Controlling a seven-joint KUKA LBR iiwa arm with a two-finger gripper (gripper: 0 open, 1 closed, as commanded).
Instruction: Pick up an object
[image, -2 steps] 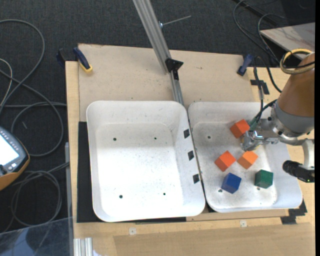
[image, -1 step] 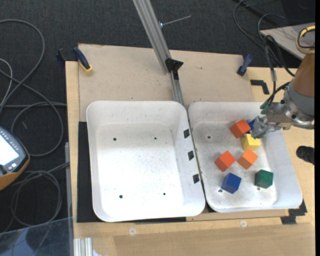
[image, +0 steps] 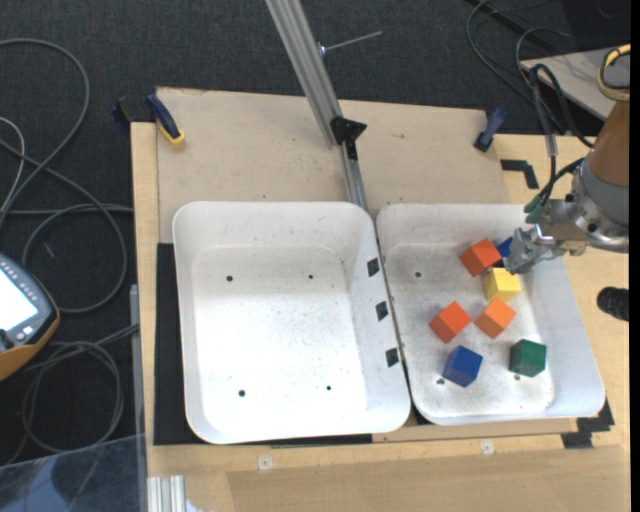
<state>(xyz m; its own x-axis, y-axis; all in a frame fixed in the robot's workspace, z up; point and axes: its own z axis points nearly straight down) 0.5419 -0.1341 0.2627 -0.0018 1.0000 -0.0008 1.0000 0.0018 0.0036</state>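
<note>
The right bin (image: 570, 300) holds several small blocks. An orange block (image: 480, 256) lies near its back, with a yellow block (image: 502, 283) just in front of it. Two more orange blocks (image: 451, 320) (image: 495, 317) sit mid-bin. A blue block (image: 462, 365) and a green block (image: 528, 357) lie near the front. My gripper (image: 522, 250) reaches in from the right, low over the bin's back right part, right beside the yellow block and the back orange one. A bit of blue (image: 504, 247) shows at its tip, partly hidden.
The left bin (image: 200, 300) stands beside the right one, with a row of black clips (image: 381, 310) along the shared rim. A slanted metal pole (image: 315, 75) rises behind the bins. Blue clamps (image: 165, 118) (image: 489, 128) grip the board's back corners.
</note>
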